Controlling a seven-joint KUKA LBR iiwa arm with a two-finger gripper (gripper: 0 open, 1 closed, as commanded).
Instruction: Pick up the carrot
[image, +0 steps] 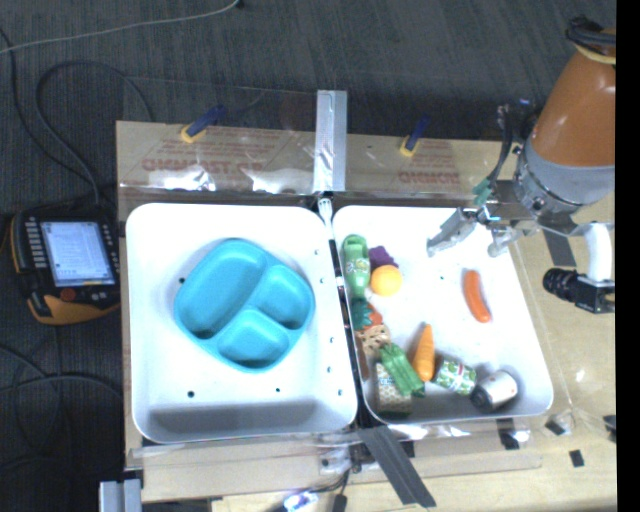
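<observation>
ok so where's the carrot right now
In the camera view the carrot lies in the right bin, toward its lower middle, between the green bottle on its left and the small can at its lower right.

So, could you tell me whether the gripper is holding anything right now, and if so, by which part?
Nothing is held. The gripper hangs open over the right bin's far edge, apart from the carrot, which lies among the other toys.

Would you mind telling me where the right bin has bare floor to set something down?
The right bin is bare between the yellow ball and the sausage, below the gripper. A smaller patch lies right of the carrot, above the can. Its left edge and bottom row are crowded.
</observation>
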